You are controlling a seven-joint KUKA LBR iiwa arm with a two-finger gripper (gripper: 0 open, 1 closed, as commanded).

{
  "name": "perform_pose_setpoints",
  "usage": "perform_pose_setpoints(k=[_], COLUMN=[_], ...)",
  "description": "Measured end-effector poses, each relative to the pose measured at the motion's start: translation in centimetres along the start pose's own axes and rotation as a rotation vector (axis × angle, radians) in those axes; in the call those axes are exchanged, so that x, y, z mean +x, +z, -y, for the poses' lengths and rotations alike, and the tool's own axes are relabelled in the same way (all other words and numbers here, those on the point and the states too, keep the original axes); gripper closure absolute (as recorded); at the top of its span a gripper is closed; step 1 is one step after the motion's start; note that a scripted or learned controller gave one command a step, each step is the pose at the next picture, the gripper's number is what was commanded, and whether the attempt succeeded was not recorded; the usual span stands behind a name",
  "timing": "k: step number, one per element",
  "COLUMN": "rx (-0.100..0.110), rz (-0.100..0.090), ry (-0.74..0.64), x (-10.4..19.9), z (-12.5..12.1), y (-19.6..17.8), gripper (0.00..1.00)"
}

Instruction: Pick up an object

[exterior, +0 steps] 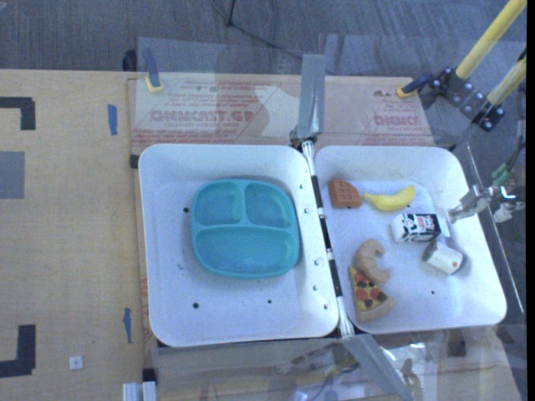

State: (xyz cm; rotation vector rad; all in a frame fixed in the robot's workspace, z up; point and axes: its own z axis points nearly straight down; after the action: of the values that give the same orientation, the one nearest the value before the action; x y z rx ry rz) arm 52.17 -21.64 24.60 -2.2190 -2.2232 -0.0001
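The right white bin holds several small items. A brown waffle-like square lies at its upper left, with a yellow banana just to its right. A small white carton with black print sits in the middle. Right of and below the carton lies a white cylinder on its side. A tan curved bread piece lies above a pizza slice at the lower left.
The left white bin holds a teal divided plate. A small metal fitting juts over the right bin's right rim. Yellow poles with a black clamp stand at the back right. Cardboard lies behind both bins.
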Motion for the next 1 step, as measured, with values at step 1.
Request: perform_pose_setpoints(k=[1], rx=[0.0], rz=[0.0], ry=[-0.011], x=[3.99], z=[-5.27], y=[9.37], gripper=[0.0])
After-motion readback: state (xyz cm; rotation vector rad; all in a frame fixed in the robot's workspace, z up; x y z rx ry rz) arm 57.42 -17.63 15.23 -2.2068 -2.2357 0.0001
